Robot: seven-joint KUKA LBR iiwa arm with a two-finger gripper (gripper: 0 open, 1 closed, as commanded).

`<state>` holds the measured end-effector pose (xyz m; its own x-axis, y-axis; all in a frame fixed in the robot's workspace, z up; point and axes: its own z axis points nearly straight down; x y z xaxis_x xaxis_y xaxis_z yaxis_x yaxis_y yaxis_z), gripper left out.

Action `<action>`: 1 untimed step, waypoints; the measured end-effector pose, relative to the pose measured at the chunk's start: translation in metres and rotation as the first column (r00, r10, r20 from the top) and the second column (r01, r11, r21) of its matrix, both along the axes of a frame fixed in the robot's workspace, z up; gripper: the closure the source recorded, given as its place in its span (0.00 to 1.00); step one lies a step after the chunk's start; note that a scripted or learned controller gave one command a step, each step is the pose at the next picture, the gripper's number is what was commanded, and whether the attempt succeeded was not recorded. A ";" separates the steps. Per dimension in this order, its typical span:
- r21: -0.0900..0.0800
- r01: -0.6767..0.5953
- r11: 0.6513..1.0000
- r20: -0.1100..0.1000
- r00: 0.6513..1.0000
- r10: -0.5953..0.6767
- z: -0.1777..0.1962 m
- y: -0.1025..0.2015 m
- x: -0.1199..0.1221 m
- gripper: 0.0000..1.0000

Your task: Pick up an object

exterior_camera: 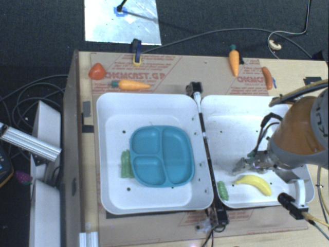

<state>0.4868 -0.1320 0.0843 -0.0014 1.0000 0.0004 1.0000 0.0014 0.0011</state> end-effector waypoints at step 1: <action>-0.003 -0.001 1.000 0.003 1.000 0.001 0.022 -0.061 0.069 0.00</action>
